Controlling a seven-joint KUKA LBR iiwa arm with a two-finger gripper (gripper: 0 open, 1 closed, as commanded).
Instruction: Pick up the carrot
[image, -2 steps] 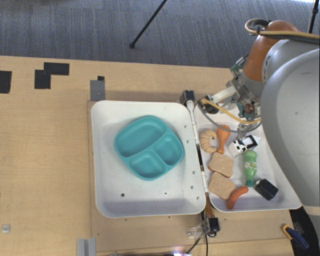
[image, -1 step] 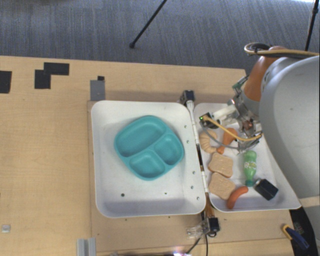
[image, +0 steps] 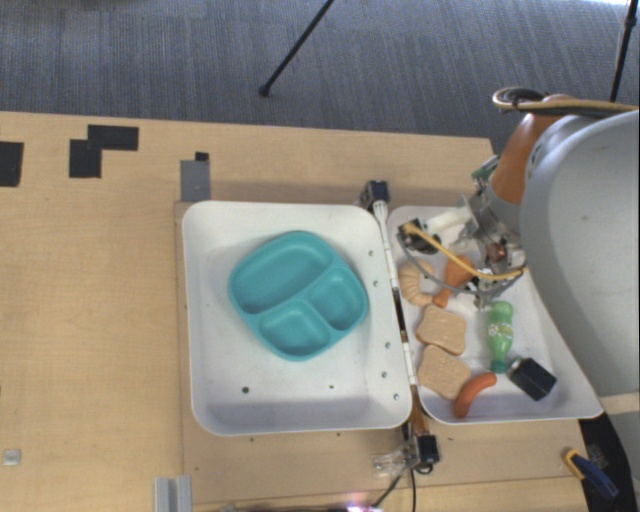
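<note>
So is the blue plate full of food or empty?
Empty. The blue plate lies in the left bin, and all three of its sections show bare blue. The toy food sits in the right bin.

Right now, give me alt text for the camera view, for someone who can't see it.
A grey arm reaches from the right into the right bin, its gripper by a carrot among bread slices, a sausage and a green bottle. The left bin holds a teal divided plate.
</note>
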